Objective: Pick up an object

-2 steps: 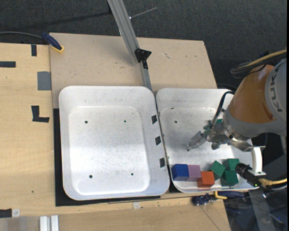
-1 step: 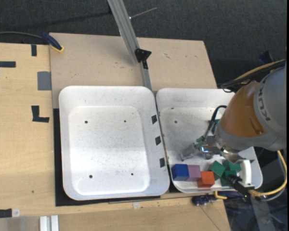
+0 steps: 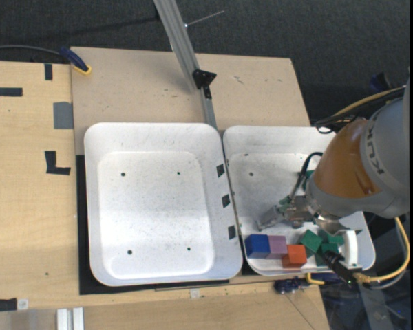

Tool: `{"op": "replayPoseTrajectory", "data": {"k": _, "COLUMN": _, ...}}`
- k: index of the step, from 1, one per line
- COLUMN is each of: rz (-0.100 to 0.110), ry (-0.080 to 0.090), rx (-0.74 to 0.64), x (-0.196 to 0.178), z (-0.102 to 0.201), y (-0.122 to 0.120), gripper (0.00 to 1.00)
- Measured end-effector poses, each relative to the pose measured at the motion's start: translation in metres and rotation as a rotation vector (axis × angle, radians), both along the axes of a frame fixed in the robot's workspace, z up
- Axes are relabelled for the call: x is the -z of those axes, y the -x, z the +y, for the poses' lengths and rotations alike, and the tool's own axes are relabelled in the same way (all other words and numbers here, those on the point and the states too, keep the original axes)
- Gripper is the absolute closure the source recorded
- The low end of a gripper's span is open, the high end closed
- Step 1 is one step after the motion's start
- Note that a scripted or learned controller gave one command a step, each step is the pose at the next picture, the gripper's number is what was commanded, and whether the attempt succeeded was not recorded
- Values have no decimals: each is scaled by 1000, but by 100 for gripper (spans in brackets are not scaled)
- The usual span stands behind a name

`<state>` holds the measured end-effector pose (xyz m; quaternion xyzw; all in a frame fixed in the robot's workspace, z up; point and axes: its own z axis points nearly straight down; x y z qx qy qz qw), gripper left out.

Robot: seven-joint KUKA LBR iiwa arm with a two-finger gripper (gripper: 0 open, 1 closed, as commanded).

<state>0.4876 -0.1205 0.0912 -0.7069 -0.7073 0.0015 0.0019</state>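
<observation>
Over the right bin (image 3: 261,143) the arm (image 3: 372,163) reaches down, with the gripper (image 3: 283,213) low above the bin floor, just up and left of the block cluster. Whether the claw is apart or together cannot be told at this slant; the wrist hides most of it, and nothing can be seen held. Candidate objects all sit against the near rim of the right bin: a blue block (image 3: 258,245), touching it a pale purple block (image 3: 278,244), next an orange block (image 3: 295,254), then green pieces (image 3: 316,241) partly under the wrist. The left bin (image 3: 151,205) lies just beside the right bin, sharing the middle wall. Risks as judged: blocks are packed side by side, so a descent onto the cluster may land a finger on top of a block rather than in a gap, pushing it flat or wedging two together. Closing on the blue-purple pair could squeeze both and drop one on lift. Cluster lies tight to the near rim of the right bin, so a finger may strike the wall and skew the grasp. The green pieces look irregular and could slip. Current gripper position appears offset from the blocks; closing here likely catches nothing.
</observation>
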Motion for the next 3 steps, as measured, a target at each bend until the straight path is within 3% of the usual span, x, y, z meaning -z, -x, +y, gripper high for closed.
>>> {"op": "replayPoseTrajectory", "data": {"k": 1, "rz": 0, "ry": -2, "rx": -1, "x": -10, "z": 1, "y": 0, "gripper": 100}}
{"op": "replayPoseTrajectory", "data": {"k": 3, "rz": -9, "ry": 2, "rx": -1, "x": -121, "z": 10, "y": -3, "gripper": 100}}
